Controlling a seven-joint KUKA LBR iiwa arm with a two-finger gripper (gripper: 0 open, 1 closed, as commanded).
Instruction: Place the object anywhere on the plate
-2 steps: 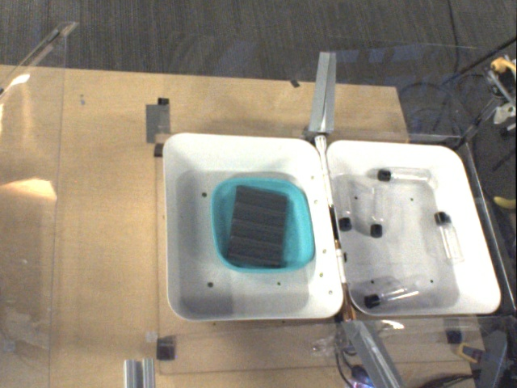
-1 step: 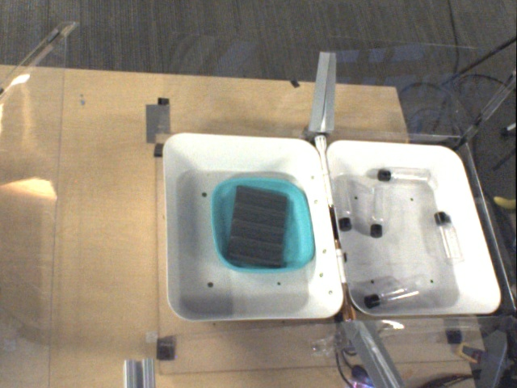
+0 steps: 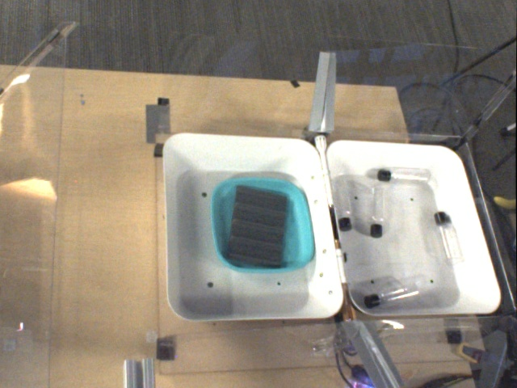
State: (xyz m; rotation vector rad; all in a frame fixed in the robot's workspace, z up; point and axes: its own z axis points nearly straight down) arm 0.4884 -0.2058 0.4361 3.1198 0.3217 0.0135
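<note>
Below, the bench (image 3: 81,241) carries two white bins side by side: the left bin (image 3: 186,217) holds a teal plate (image 3: 220,217) with a dark ribbed block (image 3: 258,226) lying on it. Clear tubes (image 3: 396,291) with black caps lie scattered in the right bin (image 3: 477,241). The gripper's state I cannot tell.

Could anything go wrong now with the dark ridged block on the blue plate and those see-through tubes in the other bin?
1. The dark ridged block sits tilted on the teal plate, its lower end close to the rim, so a bump might push it partly off.
2. The clear tubes in the right bin are see-through against white, with small black caps, so a grab could easily miss or send one rolling.
</note>
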